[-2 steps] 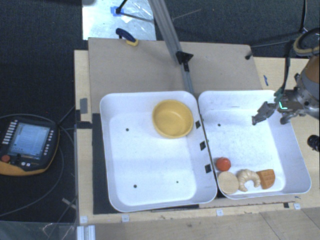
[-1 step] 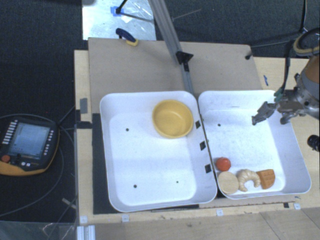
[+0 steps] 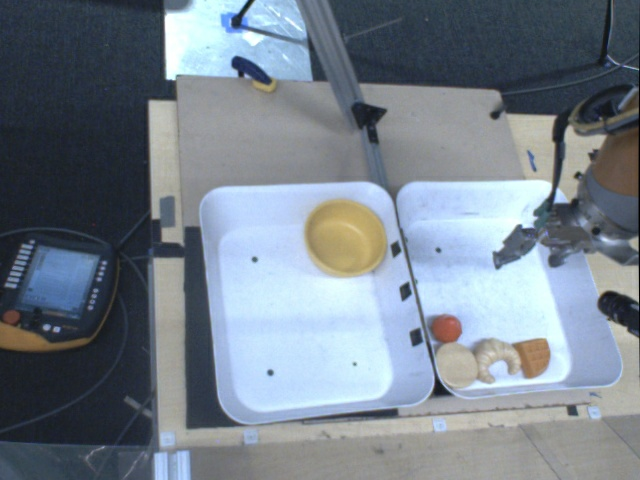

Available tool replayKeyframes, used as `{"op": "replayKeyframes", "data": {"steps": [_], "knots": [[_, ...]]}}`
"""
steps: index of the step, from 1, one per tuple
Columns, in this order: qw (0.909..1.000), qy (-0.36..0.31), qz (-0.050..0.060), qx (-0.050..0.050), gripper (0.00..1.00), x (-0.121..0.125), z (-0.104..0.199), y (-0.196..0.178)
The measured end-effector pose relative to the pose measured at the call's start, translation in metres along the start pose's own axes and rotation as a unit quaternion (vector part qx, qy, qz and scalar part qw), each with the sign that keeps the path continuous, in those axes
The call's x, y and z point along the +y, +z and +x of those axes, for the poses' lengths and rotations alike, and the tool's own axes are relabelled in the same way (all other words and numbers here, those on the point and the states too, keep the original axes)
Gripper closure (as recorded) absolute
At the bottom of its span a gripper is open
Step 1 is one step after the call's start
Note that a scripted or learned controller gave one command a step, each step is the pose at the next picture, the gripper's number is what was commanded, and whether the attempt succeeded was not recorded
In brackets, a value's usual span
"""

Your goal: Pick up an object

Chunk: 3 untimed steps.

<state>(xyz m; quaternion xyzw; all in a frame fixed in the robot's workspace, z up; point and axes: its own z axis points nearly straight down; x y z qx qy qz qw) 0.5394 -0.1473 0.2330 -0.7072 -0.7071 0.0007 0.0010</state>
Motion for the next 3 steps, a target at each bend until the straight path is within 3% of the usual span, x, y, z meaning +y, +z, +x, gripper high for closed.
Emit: {"op": "replayKeyframes", "data": {"steps": [2, 3], "knots": [[1.0000, 0.000, 0.000, 0.000, 0.00, -0.010, 0.001, 0.093], [1.0000, 0.000, -0.002, 0.000, 1.00, -0.009, 0.001, 0.080]]}}
